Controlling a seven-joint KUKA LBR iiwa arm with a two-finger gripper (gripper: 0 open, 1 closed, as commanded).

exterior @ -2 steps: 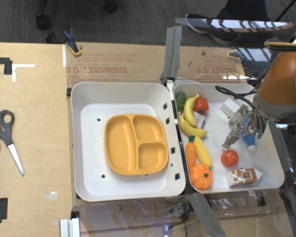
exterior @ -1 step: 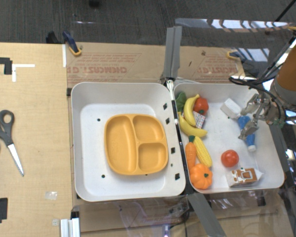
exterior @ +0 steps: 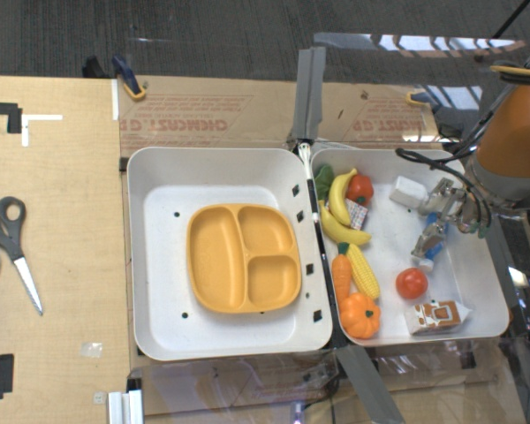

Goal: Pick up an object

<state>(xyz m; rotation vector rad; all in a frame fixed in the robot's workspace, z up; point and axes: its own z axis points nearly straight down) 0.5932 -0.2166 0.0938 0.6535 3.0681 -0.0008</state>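
A small printed carton point(exterior: 436, 316) lies at the near edge of the right bin point(exterior: 486, 272), beside a tomato point(exterior: 412, 283), with bananas point(exterior: 337, 208), corn point(exterior: 363, 270) and a small pumpkin point(exterior: 360, 316) along the left wall. The hand point(exterior: 433, 237) hangs low over this bin's middle; nothing appears lifted yet. Whether it is spread or pinching anything, I cannot tell.
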